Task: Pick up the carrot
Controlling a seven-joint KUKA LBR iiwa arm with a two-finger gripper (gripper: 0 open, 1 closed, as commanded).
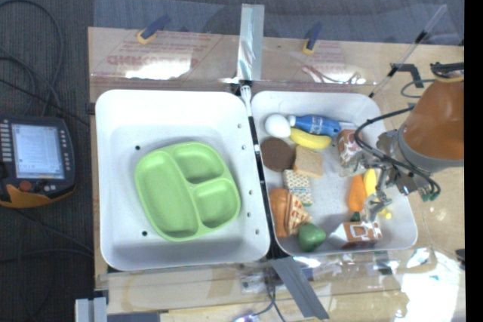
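Two white bins on a bench, dark carpet beyond. Left bin (121, 124) holds a green tray (187, 190) w/ bare floor round it. Right bin (332, 99) is crowded; carrot (357, 193) lies near its right wall, just beside the gripper (377, 201). Claw state: can't tell, prob. too cluttered.

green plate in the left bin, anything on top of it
Nothing lies on the green plate: all three of its compartments show bare. It sits alone on the left bin floor. What is under the plate is covered by it.
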